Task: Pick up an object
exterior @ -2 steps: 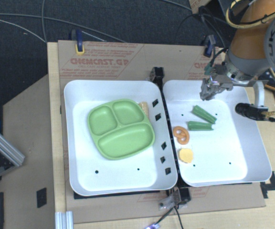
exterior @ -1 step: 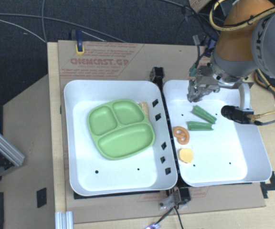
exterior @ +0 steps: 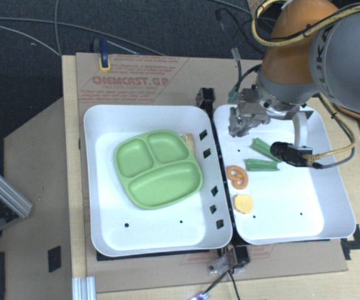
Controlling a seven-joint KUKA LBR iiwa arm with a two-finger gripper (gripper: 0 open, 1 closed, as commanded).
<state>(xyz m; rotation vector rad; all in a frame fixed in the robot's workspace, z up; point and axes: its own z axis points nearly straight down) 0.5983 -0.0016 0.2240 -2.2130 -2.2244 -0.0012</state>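
In the right bin [exterior: 317, 211] lie two green pods [exterior: 262, 157], a brown pretzel [exterior: 236, 177] and a small yellow-orange piece [exterior: 243, 204]. My gripper [exterior: 241, 125] hangs over the bin's upper left part, just above and left of the green pods. Nothing shows between its fingers. The arm's wrist and orange band cover the bin's far edge.
The left bin [exterior: 105, 211] holds a green divided plate [exterior: 159, 168] with a small tan piece [exterior: 188, 142] at its upper right edge. A black divider with clips [exterior: 210, 167] runs between the bins. Cables trail along the right bin's right side.
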